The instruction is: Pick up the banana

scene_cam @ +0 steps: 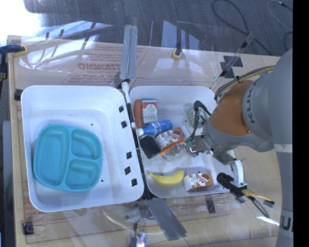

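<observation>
The yellow banana (167,177) lies flat near the front edge of the right bin (208,94), curved, with its tips pointing up. The gripper (189,145) hangs low over the middle of that bin, above and to the right of the banana and apart from it. It sits by a small printed packet (171,136) and an orange stick-like item (170,148). The grey arm with its orange band (230,116) covers the bin's right side.
In the right bin are also a red-orange carton (147,111), a blue bottle (157,127), a black block (149,147), a green item (191,115) and a small snack box (200,181) just right of the banana. The left bin (36,99) holds a teal divided plate (67,157).
</observation>
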Controlling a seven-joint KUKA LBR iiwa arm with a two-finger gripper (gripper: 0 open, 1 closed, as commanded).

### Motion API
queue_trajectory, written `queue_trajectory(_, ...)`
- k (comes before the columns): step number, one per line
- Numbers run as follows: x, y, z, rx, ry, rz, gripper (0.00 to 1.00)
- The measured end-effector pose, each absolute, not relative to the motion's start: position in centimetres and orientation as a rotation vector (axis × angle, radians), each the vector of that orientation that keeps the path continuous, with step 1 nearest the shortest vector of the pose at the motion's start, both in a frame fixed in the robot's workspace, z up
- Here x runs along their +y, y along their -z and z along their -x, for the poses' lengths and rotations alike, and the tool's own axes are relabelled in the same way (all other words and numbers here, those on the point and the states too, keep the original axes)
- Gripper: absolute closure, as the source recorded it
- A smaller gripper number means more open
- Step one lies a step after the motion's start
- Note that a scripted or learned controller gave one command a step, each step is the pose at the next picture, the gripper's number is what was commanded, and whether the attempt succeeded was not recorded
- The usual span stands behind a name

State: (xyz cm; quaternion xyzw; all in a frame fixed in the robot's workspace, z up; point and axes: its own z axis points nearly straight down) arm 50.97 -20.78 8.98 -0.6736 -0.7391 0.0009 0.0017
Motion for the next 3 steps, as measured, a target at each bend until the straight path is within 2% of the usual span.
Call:
queue_trajectory(1,-17.2,-8.9,-47.6,-2.610,-0.002,1.735,0.00)
queue_trajectory(2,-21.0,-9.0,-47.7,-2.642,-0.001,1.696,0.00)
queue_trajectory(3,-21.0,-9.8,-47.8,-2.643,-0.002,1.689,1.00)
